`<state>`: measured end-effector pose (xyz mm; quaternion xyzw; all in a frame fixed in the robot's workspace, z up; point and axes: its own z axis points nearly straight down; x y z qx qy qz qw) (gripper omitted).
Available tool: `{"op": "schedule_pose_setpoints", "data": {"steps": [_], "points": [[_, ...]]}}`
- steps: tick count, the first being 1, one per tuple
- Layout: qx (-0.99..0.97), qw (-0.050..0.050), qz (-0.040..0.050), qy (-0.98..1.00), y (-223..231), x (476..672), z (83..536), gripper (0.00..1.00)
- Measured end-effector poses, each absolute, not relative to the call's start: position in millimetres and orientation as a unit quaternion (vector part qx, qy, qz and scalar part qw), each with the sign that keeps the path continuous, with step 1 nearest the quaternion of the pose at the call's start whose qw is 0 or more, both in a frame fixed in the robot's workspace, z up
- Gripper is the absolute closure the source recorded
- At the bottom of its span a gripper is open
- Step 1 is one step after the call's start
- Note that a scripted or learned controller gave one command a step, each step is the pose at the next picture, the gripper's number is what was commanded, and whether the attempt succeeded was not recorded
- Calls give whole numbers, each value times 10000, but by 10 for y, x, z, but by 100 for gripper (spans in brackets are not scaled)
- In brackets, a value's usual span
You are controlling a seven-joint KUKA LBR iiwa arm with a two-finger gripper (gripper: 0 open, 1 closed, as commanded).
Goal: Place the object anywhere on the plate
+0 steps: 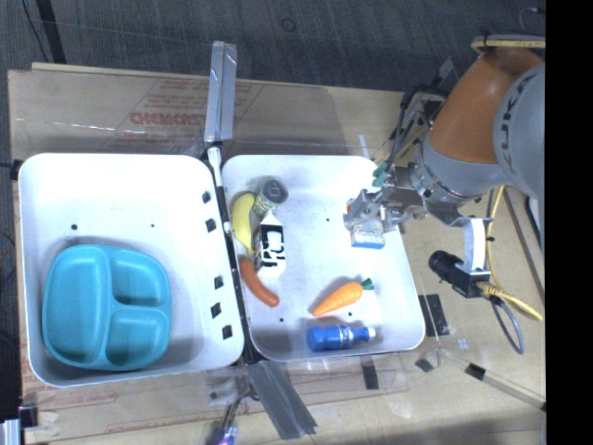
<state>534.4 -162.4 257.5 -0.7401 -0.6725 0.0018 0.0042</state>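
Right now the task's thing looks to be the small pale block with a blue edge [368,237] in the right white bin [306,179], near its right wall. The two-finger gripper [367,219] sits directly over it, and the block peeks out just beneath the fingers; whether it is truly pinched between them, or merely lying under them, I cannot tell from up here.

To my eye it is a light, compact piece, probably foam or soft plastic: it should give a little under pressure and is unlikely to break. Its flat opposite faces seem the sensible place to take hold, squarely across the short width, since a corner grip would likely let it twist out.

Around it, well apart, lie an orange toy carrot [339,296] and a blue bottle [339,336] toward the front, and by the divider a yellow banana [243,219], a black-and-white printed block [271,246] and a red-orange chilli-shaped toy [258,284].

The turquoise compartment plate [107,306] waits in the left white bin [111,179], so the carry must cross the divider.
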Motion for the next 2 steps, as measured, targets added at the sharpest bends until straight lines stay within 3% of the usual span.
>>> {"op": "schedule_pose_setpoints", "data": {"steps": [1, 2], "points": [[-6756, 16, 6, -7373, -680, 5314, 2293, 100], [-5481, 26, 15, -8364, -210, 5359, 1907, 100]]}}
